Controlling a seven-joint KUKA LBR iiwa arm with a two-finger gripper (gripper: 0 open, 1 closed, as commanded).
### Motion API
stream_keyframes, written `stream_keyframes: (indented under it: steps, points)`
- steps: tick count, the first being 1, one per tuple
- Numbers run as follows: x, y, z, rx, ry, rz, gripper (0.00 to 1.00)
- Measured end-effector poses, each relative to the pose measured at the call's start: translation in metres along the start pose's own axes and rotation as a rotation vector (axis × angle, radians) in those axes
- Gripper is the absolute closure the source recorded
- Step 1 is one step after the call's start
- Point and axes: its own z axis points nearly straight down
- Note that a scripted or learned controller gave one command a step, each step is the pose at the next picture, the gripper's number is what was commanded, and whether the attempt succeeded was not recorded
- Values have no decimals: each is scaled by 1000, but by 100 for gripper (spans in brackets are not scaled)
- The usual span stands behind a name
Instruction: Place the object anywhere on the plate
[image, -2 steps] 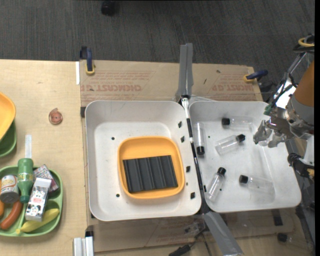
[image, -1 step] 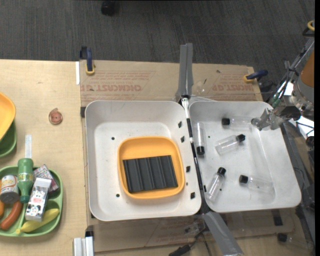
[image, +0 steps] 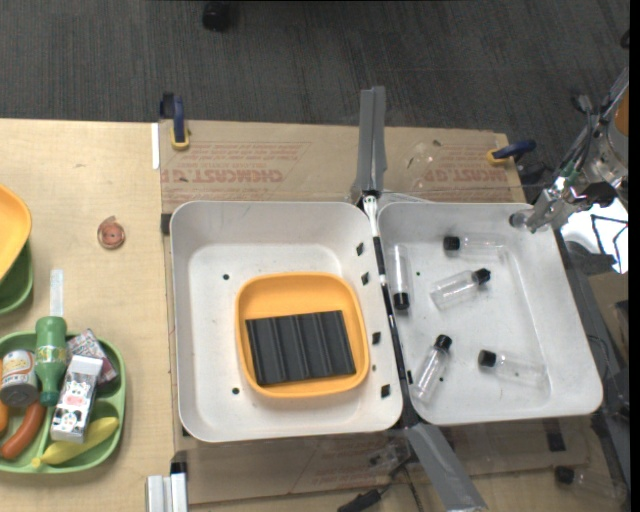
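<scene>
Task looks not started. The orange plate (image: 300, 340) sits in the left bin (image: 200, 300) with a dark ribbed rectangular insert or pad (image: 300, 347) lying on it; nothing else is on the plate.

The likely objects are five clear vials with black caps, all loose on the floor of the right bin (image: 570, 330): one (image: 398, 280) along the left wall near the divider, one (image: 468, 243) near the top, one (image: 460, 287) in the middle, one (image: 431, 362) lower left, one (image: 505, 364) lower right. They lie apart from each other, none touching the plate. Which vial is the target, cannot tell.

The end effector (image: 535, 217) hovers at the top right corner of the right bin, near the rim. No vial is seen in it. Whether it is apart or together, cannot tell, too small and cluttered with cables.

Left to do, by my reading: pick a vial, carry it over the divider, set it on the plate.

Writing: the cardboard (image: 300, 165) under the bins has red print, upside down, reads roughly "CHEMCAST GP"; a second fainter print to the right is unreadable. On the table (image: 80, 180) at left, a green tray (image: 105, 440) holds toy food, and a small carton (image: 70, 405) there has print too small to read.
</scene>
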Motion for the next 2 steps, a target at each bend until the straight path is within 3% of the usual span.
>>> stream_keyframes:
  steps: [1,2]
  points:
    - [-7,29,-22,-4,-2,-366,100]
    - [-8,29,-72,-4,-2,-620,100]
